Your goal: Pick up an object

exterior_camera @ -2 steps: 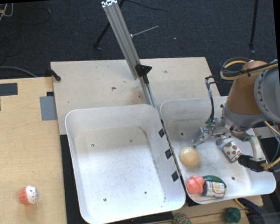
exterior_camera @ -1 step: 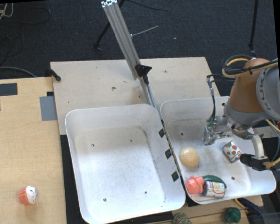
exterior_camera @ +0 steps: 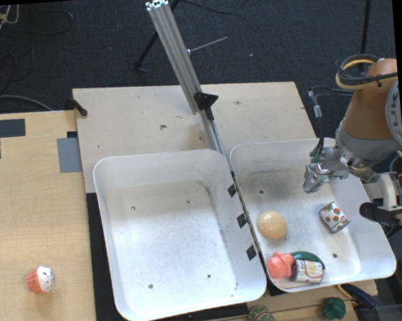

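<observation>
jaws of the gripper [exterior_camera: 317, 176] are too small for us to tell open or closed; nothing shows between them. we judge the pick not yet done. in the right bin [exterior_camera: 378, 263] lie a small patterned cup [exterior_camera: 334, 217], a tan ball [exterior_camera: 271, 224] and a bottle [exterior_camera: 298, 267] near the front rim. the bin's middle floor gives room.

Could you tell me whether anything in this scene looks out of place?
Yes: a small orange-and-white toy lies on the wooden table to the left, away from both bins, and two greenish things sit on the bench beyond the right bin's front edge.
</observation>
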Robot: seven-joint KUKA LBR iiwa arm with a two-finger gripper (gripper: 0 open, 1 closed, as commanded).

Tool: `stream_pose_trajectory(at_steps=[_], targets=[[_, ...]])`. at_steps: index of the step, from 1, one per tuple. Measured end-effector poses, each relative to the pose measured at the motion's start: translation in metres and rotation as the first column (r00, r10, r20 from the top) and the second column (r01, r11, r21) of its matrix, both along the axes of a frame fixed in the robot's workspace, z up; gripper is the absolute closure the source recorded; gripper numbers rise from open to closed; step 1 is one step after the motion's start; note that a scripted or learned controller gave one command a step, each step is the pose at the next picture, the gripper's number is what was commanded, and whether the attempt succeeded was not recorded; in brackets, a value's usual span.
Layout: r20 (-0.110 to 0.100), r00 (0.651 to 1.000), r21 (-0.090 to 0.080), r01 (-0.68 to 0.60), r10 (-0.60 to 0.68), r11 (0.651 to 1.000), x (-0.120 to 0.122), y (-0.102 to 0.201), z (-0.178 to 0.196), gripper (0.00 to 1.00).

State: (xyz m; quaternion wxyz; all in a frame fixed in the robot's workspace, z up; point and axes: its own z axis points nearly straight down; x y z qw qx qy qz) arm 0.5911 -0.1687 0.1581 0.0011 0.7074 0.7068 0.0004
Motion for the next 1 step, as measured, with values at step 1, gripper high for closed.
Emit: stream_pose_trajectory(at_steps=[1], targets=[[0.001,1.000,0.000,0.003,-0.003,1.000,-0.0078,-0.0073,0.0552,1.00]])
